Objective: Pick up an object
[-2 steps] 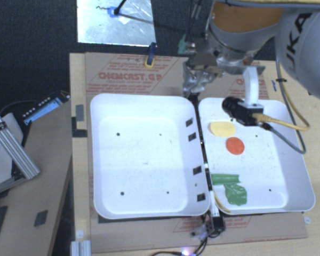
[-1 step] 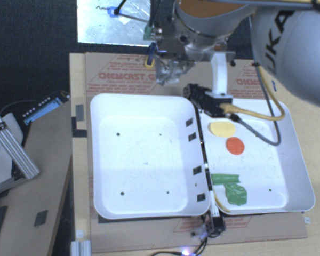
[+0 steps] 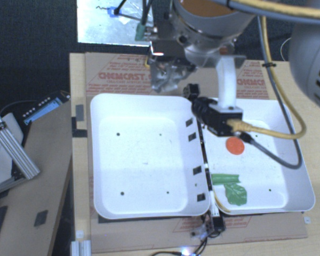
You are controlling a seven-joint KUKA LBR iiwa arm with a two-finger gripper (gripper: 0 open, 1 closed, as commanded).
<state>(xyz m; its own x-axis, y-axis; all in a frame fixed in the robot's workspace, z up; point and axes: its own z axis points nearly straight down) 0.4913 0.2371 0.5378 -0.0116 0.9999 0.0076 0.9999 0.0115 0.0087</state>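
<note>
hand [image 3: 168, 79] hangs above far rim of left bin [image 3: 144, 159], grip state unclear. orange disc [image 3: 235, 145], green object [image 3: 232, 188] in right bin [image 3: 288, 191]; yellow cable [image 3: 266, 132] crosses.

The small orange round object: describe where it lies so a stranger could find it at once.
Start at the right-hand white bin of the two on the bench. The small orange round object lies in that bin's upper left part, near the divider between the bins. Its neighbour, a flat green piece, sits nearer the camera and is leaf-like, not round.
</note>
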